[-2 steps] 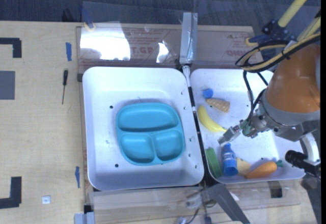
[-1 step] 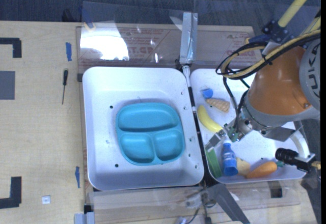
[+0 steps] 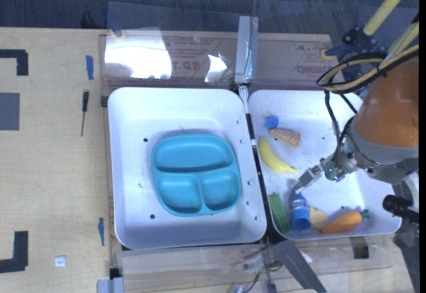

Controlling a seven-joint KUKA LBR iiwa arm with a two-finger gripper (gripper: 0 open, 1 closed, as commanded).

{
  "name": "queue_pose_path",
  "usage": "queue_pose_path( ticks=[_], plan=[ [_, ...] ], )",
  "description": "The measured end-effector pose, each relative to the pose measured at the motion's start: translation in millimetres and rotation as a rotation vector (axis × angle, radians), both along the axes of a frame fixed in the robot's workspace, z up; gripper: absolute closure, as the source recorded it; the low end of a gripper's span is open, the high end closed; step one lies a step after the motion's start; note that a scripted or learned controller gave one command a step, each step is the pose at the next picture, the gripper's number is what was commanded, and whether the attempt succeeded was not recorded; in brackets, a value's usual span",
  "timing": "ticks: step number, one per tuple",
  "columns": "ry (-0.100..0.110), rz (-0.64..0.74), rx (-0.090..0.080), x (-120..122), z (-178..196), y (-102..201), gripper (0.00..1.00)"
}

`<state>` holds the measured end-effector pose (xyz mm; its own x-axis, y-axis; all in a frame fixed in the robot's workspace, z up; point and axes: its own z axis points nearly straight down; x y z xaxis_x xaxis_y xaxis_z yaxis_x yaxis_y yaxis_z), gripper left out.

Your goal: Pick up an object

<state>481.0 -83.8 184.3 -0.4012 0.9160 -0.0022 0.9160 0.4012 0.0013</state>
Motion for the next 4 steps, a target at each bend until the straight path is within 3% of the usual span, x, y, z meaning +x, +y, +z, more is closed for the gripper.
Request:
queue_pose_path(
  ticks=[1, 2, 3, 4],
  plan=[
    [-0.006, 0.132, 0.0, 1, -96, -19, 0.0],
    [-0.016, 0.13, -0.002, 3, -84, -19, 1.0],
    [-0.006, -0.288, 0.003, 1, -97, -21, 1.0],
    [-0.001, -0.396, 0.001, -1, -73, -52, 1.0]
  ],
)
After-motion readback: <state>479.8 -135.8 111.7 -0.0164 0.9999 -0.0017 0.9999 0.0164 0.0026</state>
